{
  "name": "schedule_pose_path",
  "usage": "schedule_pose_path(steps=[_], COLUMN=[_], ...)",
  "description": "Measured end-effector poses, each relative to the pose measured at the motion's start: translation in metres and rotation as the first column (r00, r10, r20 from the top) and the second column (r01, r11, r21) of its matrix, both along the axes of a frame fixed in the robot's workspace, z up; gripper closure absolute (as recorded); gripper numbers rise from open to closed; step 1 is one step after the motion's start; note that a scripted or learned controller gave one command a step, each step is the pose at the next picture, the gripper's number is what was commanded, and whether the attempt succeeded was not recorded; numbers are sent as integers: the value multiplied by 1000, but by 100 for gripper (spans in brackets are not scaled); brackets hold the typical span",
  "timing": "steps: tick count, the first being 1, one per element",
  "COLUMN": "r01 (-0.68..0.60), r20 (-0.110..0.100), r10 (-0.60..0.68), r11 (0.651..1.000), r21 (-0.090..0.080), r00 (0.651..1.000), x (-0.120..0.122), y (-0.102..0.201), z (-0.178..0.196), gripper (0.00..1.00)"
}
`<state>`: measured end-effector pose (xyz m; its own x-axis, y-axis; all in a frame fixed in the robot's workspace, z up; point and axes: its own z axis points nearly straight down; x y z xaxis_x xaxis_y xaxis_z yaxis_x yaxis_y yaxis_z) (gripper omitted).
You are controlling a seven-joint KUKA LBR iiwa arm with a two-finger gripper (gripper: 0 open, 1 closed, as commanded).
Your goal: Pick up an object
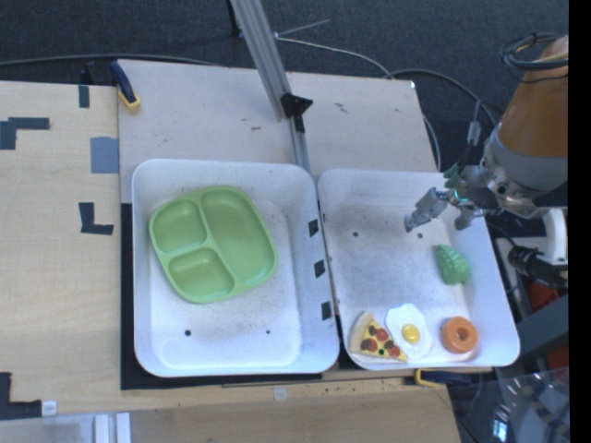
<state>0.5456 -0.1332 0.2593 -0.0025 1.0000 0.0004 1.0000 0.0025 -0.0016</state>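
Over the right bin [369, 201] — end effector [427, 212] above green toy [452, 264].

Arm [536, 109]: upper part cut off by the right and top edges, beyond the tool [427, 212]. Tool: finger state too small and blurred to tell. Metal rail [263, 44], up and left of the tool: top end cut off.
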Motion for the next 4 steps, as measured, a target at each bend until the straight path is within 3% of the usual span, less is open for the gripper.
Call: schedule_pose_path(steps=[1, 4], r01=[0, 1], r20=[0, -5], r10=[0, -1], r11=[1000, 1000], r21=[0, 0], r00=[1000, 1000], x=[0, 6], y=[0, -5], z=[0, -156], gripper=[0, 0])
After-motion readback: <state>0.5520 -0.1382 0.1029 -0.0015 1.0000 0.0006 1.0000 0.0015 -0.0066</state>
